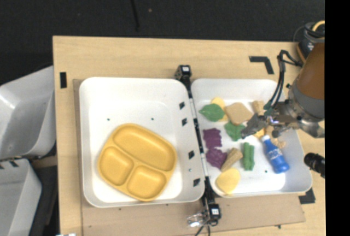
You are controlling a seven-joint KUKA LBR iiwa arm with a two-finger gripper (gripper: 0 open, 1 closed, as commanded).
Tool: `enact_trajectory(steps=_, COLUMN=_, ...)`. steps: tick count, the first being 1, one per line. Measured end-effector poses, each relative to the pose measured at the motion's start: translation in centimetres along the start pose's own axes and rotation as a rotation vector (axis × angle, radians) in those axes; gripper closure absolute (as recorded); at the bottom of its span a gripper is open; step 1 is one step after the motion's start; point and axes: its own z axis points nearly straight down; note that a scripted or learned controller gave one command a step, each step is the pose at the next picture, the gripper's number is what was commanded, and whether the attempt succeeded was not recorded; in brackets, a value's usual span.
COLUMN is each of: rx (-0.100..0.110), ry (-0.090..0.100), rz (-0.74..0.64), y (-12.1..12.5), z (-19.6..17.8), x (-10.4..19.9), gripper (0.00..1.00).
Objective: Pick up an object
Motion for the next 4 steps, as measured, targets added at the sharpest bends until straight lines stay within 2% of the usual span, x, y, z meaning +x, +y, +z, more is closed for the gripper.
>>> enact_trajectory(steps=1, rx=0.016, ry=0.004, rz=0.0, y=-0.9, z=14.9, x=1.5, gripper=0.0)
enact_trajectory(steps=2, rx=-0.006, ry=0.0, rz=-0.005, y=8.8, z=16.3, x=2.5, gripper=0.0)
enact_trajectory(steps=3, rx=-0.005, ry=-0.005, rz=0.003, y=14.2, z=15.7, x=-5.5, gripper=0.0)
enact_trajectory(steps=4, rx=-0.014, ry=0.0, rz=-0.011, y=20.0, z=5.6, x=4.2, gripper=0.0)
